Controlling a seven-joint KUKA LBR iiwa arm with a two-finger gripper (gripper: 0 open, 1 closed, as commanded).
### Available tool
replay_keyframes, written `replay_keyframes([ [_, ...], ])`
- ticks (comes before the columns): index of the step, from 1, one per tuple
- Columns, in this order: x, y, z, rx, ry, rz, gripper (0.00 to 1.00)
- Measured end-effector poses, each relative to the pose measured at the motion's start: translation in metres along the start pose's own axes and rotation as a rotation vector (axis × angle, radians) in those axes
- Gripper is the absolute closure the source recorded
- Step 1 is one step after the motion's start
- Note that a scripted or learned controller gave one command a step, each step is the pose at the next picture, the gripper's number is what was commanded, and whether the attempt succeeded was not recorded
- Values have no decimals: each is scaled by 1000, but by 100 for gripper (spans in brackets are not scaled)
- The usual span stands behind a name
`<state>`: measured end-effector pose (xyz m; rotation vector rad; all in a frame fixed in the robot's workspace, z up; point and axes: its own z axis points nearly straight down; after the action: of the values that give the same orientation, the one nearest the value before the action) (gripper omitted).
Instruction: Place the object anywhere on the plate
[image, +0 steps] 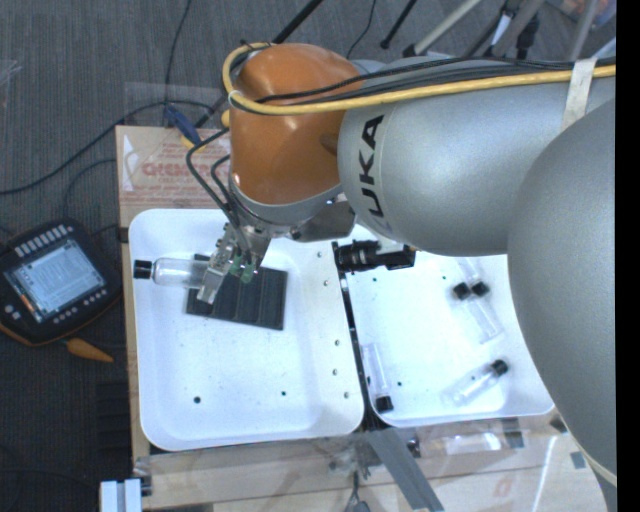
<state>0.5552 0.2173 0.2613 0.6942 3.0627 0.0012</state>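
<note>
The arm (450, 170) is reaching in from the right over the worktop, its orange band (285, 125) hanging above the left bin (240, 400). The end effector (222, 275) is sitting at the left end of the dark plate (250, 297), and whether it is spread or pressed together cannot be told from here.

A clear vial (172, 270) with a black cap is lying on the bin floor just left of the plate, its long axis running left to right, cap pointing toward the bin's left wall. Its right end is meeting the end effector; a grasp is not showing.

The lower half of the left bin is lying open. Three more vials (478, 305) are resting in the right bin (420, 330), spread apart.
</note>
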Motion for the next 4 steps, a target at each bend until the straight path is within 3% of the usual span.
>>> replay_keyframes([
  [1,-1,19,106,-3,3,-797,100],
  [2,-34,35,-11,-3,0,-910,100],
  [3,46,-4,-13,-3,0,-1072,100],
  [4,-14,26,0,-5,-1,-1401,100],
])
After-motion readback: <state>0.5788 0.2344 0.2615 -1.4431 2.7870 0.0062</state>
